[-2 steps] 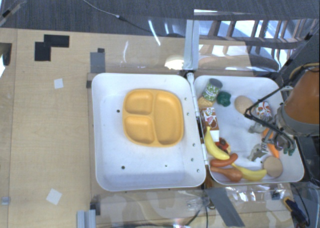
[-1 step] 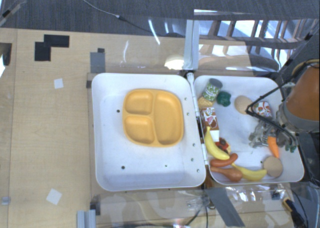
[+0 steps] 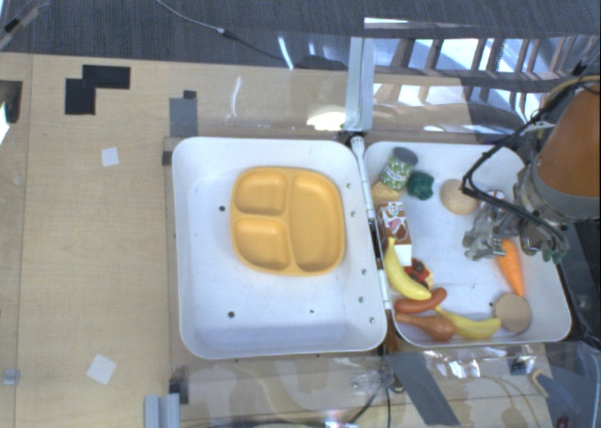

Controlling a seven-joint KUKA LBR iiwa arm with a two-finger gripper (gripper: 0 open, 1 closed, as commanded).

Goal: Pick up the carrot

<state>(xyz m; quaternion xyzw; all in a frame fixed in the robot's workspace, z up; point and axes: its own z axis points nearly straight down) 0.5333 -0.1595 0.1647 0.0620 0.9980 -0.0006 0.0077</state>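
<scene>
The orange carrot (image 3: 511, 268) lies in the right white bin (image 3: 451, 257), near its right wall, with its tip pointing toward the front. My gripper (image 3: 488, 240) hangs low over the bin, just left of the carrot's thick upper end and close against it. Whether the carrot is between the jaws cannot be made out. The arm with its orange band (image 3: 573, 149) comes in from the right above it.
The right bin also holds a green can (image 3: 399, 171), a dark green item (image 3: 420, 186), a pale round item (image 3: 457, 197), two bananas (image 3: 406, 278), red sausages (image 3: 424, 315) and a brown round item (image 3: 513, 312). A yellow divided plate (image 3: 286, 220) sits in the left bin (image 3: 202, 313).
</scene>
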